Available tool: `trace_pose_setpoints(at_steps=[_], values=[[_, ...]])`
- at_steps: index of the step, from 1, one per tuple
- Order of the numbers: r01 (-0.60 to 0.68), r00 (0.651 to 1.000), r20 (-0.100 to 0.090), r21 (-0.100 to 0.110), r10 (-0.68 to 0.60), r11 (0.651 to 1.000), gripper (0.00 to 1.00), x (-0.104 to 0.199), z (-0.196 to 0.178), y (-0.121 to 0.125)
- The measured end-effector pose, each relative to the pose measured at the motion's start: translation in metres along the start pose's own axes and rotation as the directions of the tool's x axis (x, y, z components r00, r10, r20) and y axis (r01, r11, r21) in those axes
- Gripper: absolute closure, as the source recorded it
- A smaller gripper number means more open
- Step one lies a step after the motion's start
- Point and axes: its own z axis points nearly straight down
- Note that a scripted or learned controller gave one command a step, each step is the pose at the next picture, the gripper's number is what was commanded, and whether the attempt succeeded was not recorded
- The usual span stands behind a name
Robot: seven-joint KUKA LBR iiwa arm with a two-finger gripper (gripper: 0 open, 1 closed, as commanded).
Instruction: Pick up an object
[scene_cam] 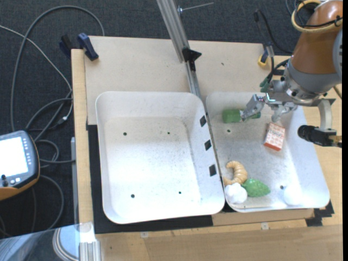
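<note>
Your claw (pixel 267 109) hung spread and empty between green block (pixel 232 116) and orange carton (pixel 274 136), undecided.

In the right bin (pixel 304 162), a block (pixel 232 116) is set at the back left, a carton (pixel 274 136) to its right, and three items (pixel 242 182) are clustered at the front.
</note>
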Motion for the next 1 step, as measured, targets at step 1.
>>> trace_pose_setpoints(at_steps=[1], values=[[0.000, 1.000, 0.001, -0.006, 0.000, 1.000, 0.00, -0.0001, -0.0030, 0.0010]])
